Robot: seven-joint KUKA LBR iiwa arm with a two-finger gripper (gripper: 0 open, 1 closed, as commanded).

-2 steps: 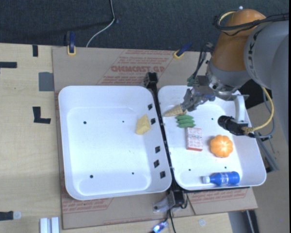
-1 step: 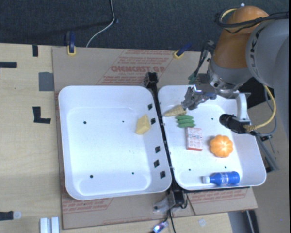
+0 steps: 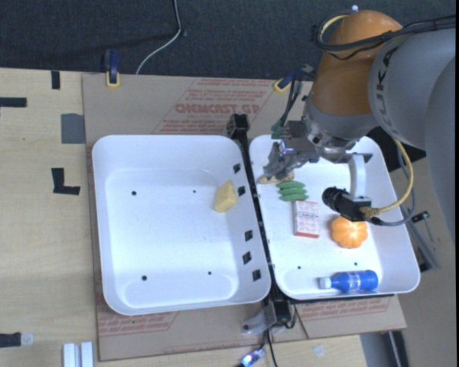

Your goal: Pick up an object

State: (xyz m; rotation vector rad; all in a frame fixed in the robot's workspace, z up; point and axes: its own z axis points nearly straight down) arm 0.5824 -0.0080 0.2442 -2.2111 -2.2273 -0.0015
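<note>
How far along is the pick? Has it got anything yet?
Nothing looks picked yet. The gripper is down at the right bin's left edge, just above the green object, but I can't see anything between its fingers. The card, orange and bottle lie in that bin; the yellow piece lies in the left bin. Grasp and lift remain.

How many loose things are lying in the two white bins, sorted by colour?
Yellow: 1, the yellow chunk in the left bin
Green: 1, the green object
Red and white: 1, the small packet
Orange: 1, the orange fruit
Blue: 1, the blue bottle
Total: 5
</note>
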